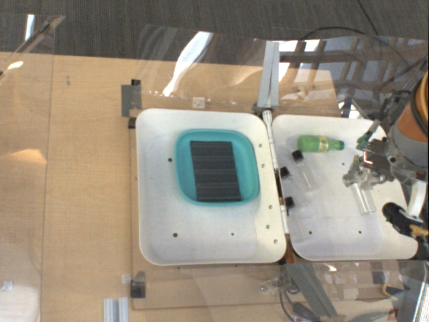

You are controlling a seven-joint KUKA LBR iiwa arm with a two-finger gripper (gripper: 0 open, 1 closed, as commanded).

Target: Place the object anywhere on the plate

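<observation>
Two shallow white bins sit side by side on the wooden desk (80, 180); the left bin (157, 233) bears a teal plate (184, 173) with rounded corners, and a dark ribbed rectangular pad (215, 170) lies in the middle of that plate. The right bin (322, 233) holds the object, a green bottle (315, 143) lying on its side near the far edge, its paler cap end turned toward the arm; it is well apart from the plate, with the wall between the bins lying between them. Close to the bottle, toward the dividing wall, stand small black pieces, too small to identify; a faint see-through shape lies on the bin floor just below the bottle, and its outline is hard to make out against the white.

The arm enters from the right and is cut off by the picture's edge; the orange band (422, 102) shows as a sliver at the margin. The end effector (365, 196) hangs over the right part of the right bin, beside the bottle and not touching it; its pale metal parts blend with the bin floor, so I cannot tell how it stands. Cables loop behind the arm at the upper right; a clear sheet along the far side of the bins throws bright glare that blurs whatever lies beyond it.
</observation>
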